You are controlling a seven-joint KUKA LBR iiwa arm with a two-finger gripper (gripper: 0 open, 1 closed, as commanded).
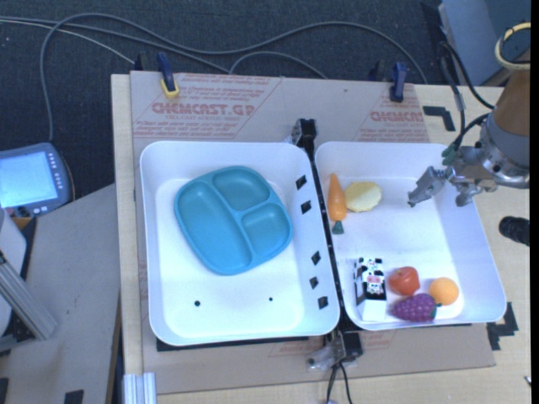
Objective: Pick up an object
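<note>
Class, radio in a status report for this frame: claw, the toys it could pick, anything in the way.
Claw open, holding nothing, above right bin. Nearest toys: yellow piece, carrot. Nothing between claw and them.

Open floor mid right bin (404, 234)

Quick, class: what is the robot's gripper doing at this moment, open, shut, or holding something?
Gripper: open, holding nothing, above the right bin, apart from the toys.

two white bins (160, 225), one blue plate (233, 219), six toy foods (404, 280)
</note>
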